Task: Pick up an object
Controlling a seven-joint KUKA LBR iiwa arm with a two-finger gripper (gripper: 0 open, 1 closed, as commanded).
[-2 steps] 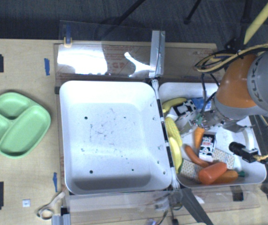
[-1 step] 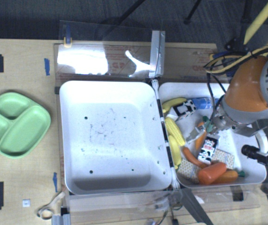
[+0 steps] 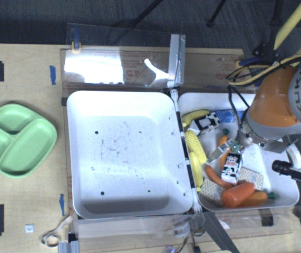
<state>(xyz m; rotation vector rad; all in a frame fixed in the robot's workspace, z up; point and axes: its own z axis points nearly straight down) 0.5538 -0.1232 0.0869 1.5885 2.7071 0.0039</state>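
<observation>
Hovering over the cluttered right bin [image 3: 290,199], the hand [image 3: 231,159] hides its grip state.

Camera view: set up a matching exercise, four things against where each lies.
Things:
1. corn cob
2. green divided plate
3. banana
4. gripper

Places:
A. on the bench, left of both bins
B. far end of the right bin
C. along the right bin's left wall
D. above the right bin's toys

Pairs: 1-C, 2-A, 3-B, 4-D

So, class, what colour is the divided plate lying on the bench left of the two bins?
Light green; the divided plate shows plainly in the camera view.
</observation>
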